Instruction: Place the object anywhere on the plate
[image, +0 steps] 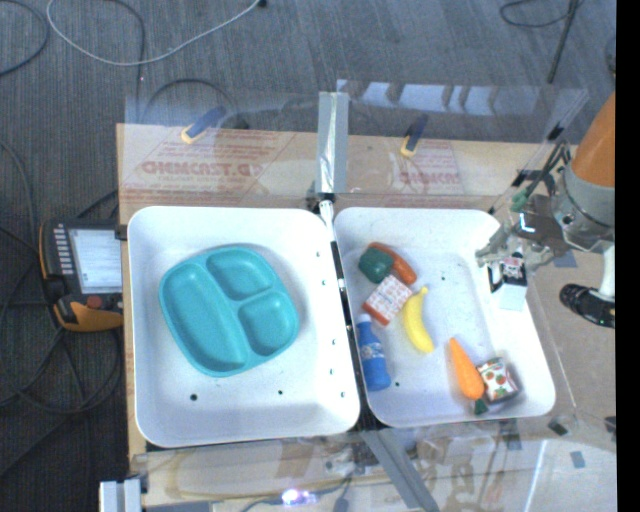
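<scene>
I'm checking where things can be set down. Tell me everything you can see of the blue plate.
The blue plate is a turquoise, glossy, plastic-looking tray with rounded corners and a raised rim. Ridges split it into three compartments: one long one on the left, two smaller ones on the right. It lies flat, turned slightly askew, near the middle of the left white bin, resting on the bin floor. Nothing lies in it and nothing else touches it.

Wooden bench (250, 170) bearing left bin (150, 400) and right bin (530, 380), side by side, touching.
</scene>
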